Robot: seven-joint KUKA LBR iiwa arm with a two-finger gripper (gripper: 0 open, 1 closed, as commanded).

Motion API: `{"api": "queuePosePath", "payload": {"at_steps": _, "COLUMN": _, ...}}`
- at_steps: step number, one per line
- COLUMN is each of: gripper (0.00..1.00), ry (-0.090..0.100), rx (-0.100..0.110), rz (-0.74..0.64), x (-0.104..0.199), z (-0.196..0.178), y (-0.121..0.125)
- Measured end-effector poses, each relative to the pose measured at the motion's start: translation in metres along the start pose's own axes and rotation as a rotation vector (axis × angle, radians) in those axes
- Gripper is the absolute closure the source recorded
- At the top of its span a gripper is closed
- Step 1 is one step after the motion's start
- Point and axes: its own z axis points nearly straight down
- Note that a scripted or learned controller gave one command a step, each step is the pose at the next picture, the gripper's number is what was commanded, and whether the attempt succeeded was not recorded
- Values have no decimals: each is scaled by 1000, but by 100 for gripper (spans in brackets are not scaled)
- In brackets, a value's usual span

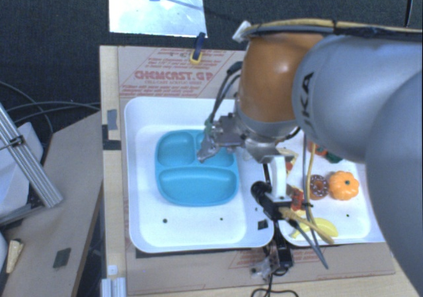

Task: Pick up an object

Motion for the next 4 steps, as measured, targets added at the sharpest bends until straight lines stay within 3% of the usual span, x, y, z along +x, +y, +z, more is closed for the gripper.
{"api": "queuePosePath", "payload": {"at_steps": 1, "gripper": 0, "ry": -9, "rx": 19, "rz": 11, "x": -39, "z": 148, "y": -7}}
{"api": "queuePosePath", "payload": {"at_steps": 2, "gripper": 100, "ry": -9, "rx": 7, "rz": 11, "x": -38, "z": 132, "y": -4}}
{"api": "queuePosePath", "payload": {"at_steps": 3, "gripper": 100, "ry": -4, "rx": -12, "rz": 4, "x": -48, "z": 65, "y": 112}}
{"api": "queuePosePath", "payload": {"at_steps": 4, "gripper": 100, "ry": -1, "rx": -5, "rz": -1, "x": -7, "z": 0, "y": 122}}
